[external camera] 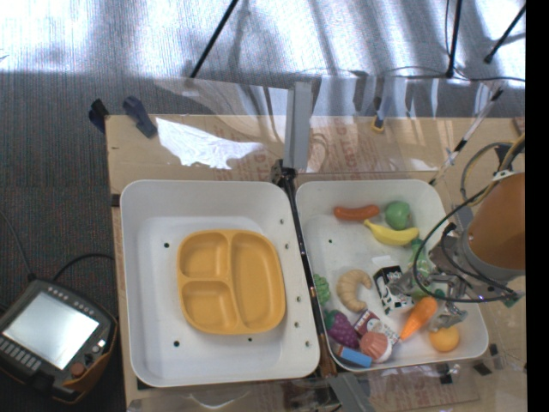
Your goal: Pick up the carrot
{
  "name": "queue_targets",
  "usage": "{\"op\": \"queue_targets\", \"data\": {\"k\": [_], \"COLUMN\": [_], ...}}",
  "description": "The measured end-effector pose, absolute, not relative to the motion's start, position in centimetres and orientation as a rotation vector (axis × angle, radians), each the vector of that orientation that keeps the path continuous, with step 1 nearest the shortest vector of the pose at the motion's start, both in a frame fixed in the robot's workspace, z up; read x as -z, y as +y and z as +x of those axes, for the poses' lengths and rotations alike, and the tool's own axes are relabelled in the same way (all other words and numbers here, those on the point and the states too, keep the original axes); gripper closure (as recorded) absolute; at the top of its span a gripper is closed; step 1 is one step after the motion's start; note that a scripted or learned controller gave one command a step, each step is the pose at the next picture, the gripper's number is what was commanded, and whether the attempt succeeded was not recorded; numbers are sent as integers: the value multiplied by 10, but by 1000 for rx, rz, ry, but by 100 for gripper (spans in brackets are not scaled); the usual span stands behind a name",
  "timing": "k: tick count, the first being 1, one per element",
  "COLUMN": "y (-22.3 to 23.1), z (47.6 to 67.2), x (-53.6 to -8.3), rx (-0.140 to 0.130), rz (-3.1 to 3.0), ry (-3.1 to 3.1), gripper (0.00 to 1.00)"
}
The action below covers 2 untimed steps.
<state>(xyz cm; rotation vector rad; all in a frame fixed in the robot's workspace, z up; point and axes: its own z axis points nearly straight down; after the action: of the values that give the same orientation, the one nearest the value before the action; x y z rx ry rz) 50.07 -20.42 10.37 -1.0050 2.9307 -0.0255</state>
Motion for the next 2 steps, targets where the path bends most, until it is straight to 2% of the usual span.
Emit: {"op": "queue_targets", "data": {"k": [1, 2], "y": [-206, -205], "z": [500, 501], "x": [-103, -114], "rx": [38, 39], "rz": [-1702, -1698], "ry": [2599, 2605], "gripper": [0, 100]}}
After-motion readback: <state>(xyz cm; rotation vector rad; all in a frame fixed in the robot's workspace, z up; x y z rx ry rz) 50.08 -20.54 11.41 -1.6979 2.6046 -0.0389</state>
